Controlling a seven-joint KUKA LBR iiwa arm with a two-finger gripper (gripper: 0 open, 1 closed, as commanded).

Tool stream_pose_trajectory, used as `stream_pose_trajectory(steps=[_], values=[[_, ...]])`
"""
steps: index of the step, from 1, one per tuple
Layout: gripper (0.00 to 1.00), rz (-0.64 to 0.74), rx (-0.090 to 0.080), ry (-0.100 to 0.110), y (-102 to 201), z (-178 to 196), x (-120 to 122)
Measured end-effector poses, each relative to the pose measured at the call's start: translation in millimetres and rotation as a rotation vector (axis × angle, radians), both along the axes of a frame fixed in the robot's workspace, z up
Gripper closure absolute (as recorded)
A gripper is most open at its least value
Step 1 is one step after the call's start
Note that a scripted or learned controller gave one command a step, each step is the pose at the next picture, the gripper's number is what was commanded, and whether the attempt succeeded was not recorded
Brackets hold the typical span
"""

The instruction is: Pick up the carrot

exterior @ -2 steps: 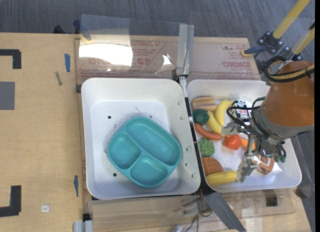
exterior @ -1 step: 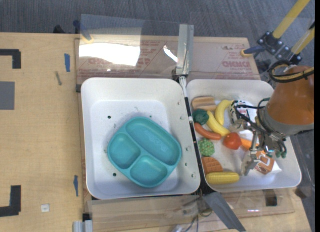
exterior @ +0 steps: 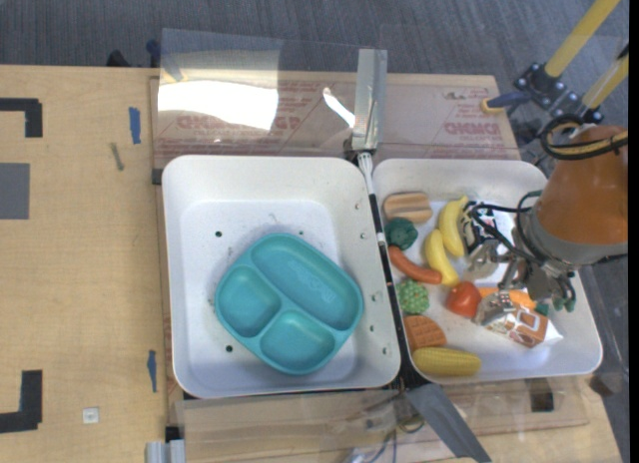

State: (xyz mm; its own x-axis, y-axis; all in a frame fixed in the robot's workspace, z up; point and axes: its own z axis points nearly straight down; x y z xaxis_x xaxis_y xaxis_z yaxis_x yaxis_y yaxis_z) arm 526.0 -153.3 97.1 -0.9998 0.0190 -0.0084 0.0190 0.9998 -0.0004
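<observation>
Starting at the left, the wooden tabletop (exterior: pixel 70 281) lies bare but for some black corner marks and bits of blue tape. Next comes the left white bin (exterior: pixel 190 202), and sitting in it, toward the near side, is a teal divided plate (exterior: pixel 290 301) with three compartments. Beyond the bins, at the far side, a clear plastic sheet (exterior: pixel 260 102) stands over cardboard, catching glare.

Now the right bin (exterior: pixel 579 341), and it is crowded. Along its left side, from far to near: a hot dog (exterior: pixel 406 205), a dark green broccoli piece (exterior: pixel 401 233), then the carrot (exterior: pixel 414 266), lying flat at a slant, its thin end toward the far left and its thick end touching a banana. Nearer still, a light green bumpy vegetable (exterior: pixel 413 297), an orange waffle-textured piece (exterior: pixel 424 331), and a corn cob (exterior: pixel 446 359) by the near rim. Two bananas (exterior: pixel 446 236) lie side by side just right of the carrot. A red tomato (exterior: pixel 462 298) sits near the middle.

Over on the right, the arm (exterior: pixel 589 202) with its orange band hangs above the bin, and the gripper (exterior: pixel 514 276) is low over a crumpled orange-and-white packet (exterior: pixel 519 321), well apart from the carrot. Whether it is open or closed, I cannot tell from here; cables and clutter hide it.
</observation>
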Motion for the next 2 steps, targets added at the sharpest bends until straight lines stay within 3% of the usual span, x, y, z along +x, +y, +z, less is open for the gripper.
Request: stream_pose_trajectory(steps=[1,2], values=[[1.0,-0.14,0.0,-0.007,19,107,12],[1.0,-0.281,0.0,-0.004,-11,183,13]])
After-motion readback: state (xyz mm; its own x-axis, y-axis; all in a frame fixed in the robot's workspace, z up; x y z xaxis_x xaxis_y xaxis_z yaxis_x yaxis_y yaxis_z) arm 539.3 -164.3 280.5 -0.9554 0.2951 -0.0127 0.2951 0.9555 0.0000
